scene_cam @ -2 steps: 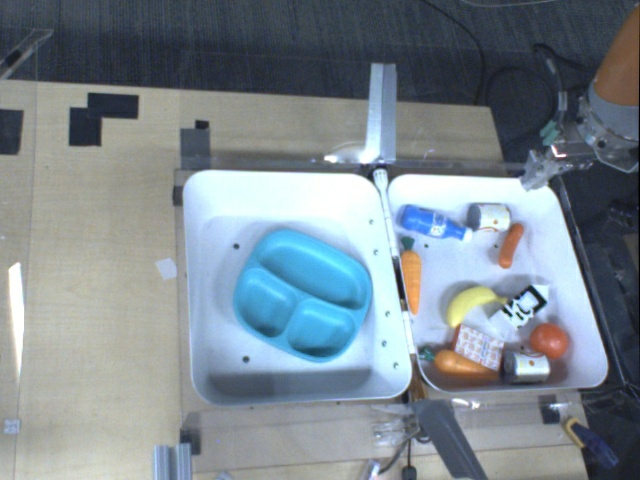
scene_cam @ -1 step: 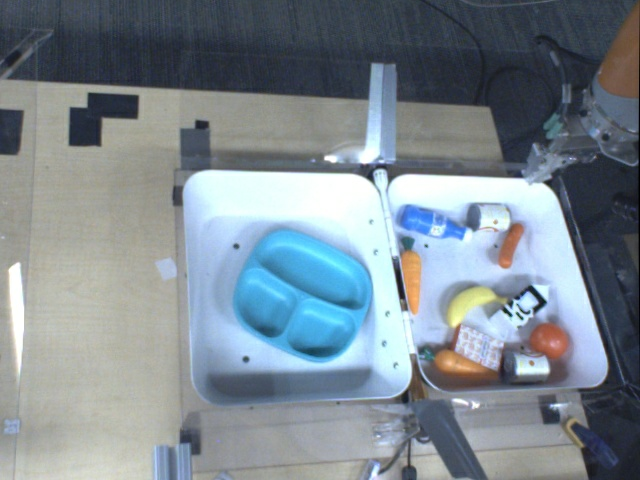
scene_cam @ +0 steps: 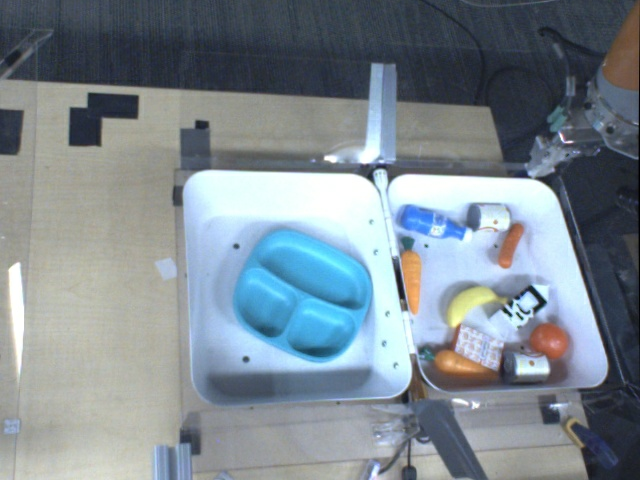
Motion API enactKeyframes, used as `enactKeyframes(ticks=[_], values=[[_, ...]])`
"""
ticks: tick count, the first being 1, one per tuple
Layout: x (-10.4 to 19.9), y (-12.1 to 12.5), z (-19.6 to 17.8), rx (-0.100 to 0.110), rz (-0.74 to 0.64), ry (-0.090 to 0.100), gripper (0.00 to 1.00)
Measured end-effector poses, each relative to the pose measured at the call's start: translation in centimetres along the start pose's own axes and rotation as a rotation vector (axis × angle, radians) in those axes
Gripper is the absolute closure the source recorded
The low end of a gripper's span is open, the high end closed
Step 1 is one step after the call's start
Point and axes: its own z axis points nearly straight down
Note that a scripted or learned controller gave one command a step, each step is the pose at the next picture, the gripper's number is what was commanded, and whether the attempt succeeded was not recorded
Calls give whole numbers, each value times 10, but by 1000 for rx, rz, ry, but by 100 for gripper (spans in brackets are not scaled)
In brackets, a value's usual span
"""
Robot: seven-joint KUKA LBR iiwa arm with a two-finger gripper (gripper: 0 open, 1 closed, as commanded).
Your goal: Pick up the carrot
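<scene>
Up at the top right, the tool (scene_cam: 560, 138) hangs outside the right bin (scene_cam: 572, 230), past its far corner, touching nothing; whether it is released or clenched I cannot tell. Nothing is seen held by it. One carrot (scene_cam: 410, 279) lies in the right bin against the left wall, its green end pointing away. Near it are a blue bottle (scene_cam: 432, 222), a banana (scene_cam: 472, 302) and a tomato (scene_cam: 549, 341). A blue divided tray (scene_cam: 302, 294) sits in the left bin (scene_cam: 215, 258).
</scene>
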Motion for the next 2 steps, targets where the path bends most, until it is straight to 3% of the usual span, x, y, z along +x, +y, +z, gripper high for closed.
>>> enactKeyframes(ticks=[1, 2], values=[[0, 2, -13, -8, -3, -3, 100], [-2, -5, 18, 15, -28, 7, 100]])
